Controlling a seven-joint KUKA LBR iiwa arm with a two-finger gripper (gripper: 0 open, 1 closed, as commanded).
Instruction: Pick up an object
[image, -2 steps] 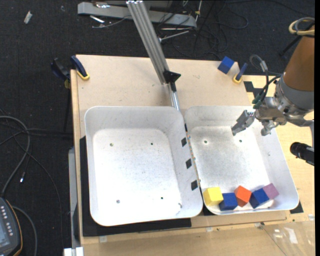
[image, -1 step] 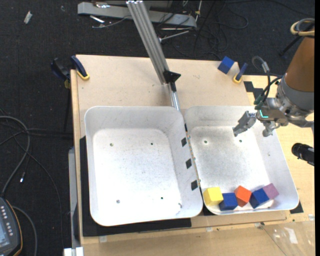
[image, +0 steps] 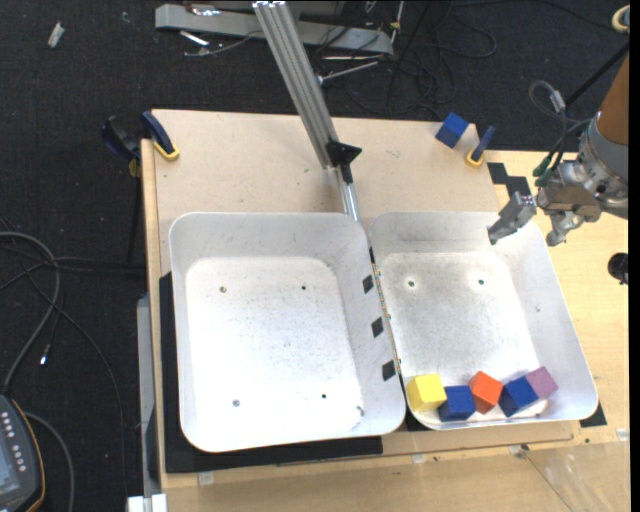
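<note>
My gripper (image: 530, 222) hangs at the upper right of the frame, over the far rim of the right bin (image: 560, 300), fingers spread, nothing between them. The cubes crowd the bin's lower edge: yellow cube (image: 426, 390), blue cube (image: 458, 402), orange cube (image: 486, 390), a second blue cube (image: 518, 395), purple cube (image: 541, 381) — all touching or nearly. Risk: fingers land on a neighbour or the bin wall — no clean closure.
</note>
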